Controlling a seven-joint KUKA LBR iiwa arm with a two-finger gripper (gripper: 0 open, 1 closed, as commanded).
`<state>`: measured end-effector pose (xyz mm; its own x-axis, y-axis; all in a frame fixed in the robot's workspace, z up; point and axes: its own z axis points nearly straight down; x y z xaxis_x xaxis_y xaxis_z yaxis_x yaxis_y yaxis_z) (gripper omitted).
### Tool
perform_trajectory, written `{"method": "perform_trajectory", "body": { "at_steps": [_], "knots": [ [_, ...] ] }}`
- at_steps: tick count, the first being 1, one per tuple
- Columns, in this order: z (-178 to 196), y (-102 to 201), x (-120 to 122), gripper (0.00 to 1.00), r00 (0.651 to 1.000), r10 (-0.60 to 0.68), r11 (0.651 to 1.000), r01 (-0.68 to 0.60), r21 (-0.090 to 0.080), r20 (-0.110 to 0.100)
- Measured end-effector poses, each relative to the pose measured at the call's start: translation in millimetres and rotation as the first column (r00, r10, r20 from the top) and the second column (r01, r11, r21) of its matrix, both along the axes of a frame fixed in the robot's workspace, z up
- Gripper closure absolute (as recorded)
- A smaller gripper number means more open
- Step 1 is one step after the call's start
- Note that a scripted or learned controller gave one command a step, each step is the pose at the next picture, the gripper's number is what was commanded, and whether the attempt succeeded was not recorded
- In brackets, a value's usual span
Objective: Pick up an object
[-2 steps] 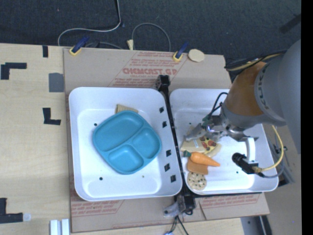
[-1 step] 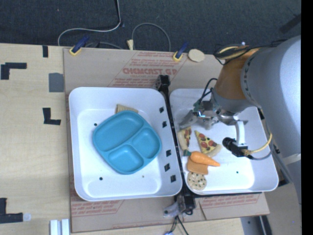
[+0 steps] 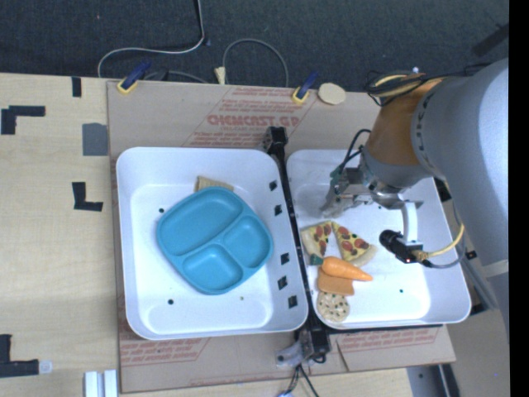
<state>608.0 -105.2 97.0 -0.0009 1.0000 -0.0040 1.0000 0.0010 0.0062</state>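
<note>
One cookie (image 3: pixel 333 306), one carrot (image 3: pixel 346 269), two pizza slices (image 3: pixel 335 242), one blue tray (image 3: pixel 215 239).

Glossy blue plastic tray (image 3: pixel 215 240); smooth white plastic bins (image 3: pixel 132 222); matt cardboard base (image 3: pixel 240 114)

Two bins sit side by side on the worktop (image 3: pixel 50 246). The left bin (image 3: pixel 136 222) holds a divided plate (image 3: pixel 215 240) near its middle, and a flat piece (image 3: pixel 211 184) pokes out from under the plate's far edge. In the right bin (image 3: pixel 438 300), along its left side, two pizza slices (image 3: pixel 335 242) lie side by side; just nearer lies a carrot (image 3: pixel 345 269) resting on a wedge (image 3: pixel 335 284), and nearest of all a cookie (image 3: pixel 333 306). The end effector (image 3: pixel 340 208) hangs at the far edge of the pizza slices, with the arm (image 3: pixel 430 131) coming in from the right.
</note>
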Motion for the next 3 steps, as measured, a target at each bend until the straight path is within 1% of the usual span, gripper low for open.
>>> {"method": "perform_trajectory", "body": {
  "at_steps": [1, 2, 3],
  "knots": [
    [0, 0, 0, 0.0, 1.0, 0.0, 1.0, 0.0, 0.0, 0.0],
    [-10, -28, -55, 0.0, 1.0, -0.003, 1.0, 0.003, 0.002, 0.001],
    [-11, 16, 41, 0.0, 1.0, 0.007, 1.0, -0.007, 0.003, 0.002]
  ]
}}
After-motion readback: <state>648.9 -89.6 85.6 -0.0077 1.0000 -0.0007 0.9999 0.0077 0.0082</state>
